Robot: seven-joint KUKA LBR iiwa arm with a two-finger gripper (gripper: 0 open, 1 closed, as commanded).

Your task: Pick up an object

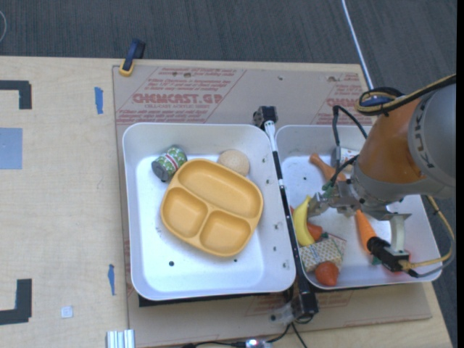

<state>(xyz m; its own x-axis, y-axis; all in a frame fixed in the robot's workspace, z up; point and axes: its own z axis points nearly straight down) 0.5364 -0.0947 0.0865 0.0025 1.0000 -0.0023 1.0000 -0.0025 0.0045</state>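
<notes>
My gripper (324, 200) reaches down into the right bin (428, 267), under the grey arm with its orange band. Just left of the gripper lies a yellow banana (300, 220), very close to it. An orange carrot (321, 164) lies behind the gripper near the bin's back. A second carrot (364, 227) sits to its right, partly under the wrist. In the front left corner are a tan woven square (322, 253), a red tomato-like piece (327, 273) and a small red bit (316, 232). Nothing can be seen held.
The left bin (145, 267) holds a yellow three-part plate (212, 206), a green can (169, 162) on its side and a beige round piece (234, 162). A black rod (275, 162) runs along the wall between the bins.
</notes>
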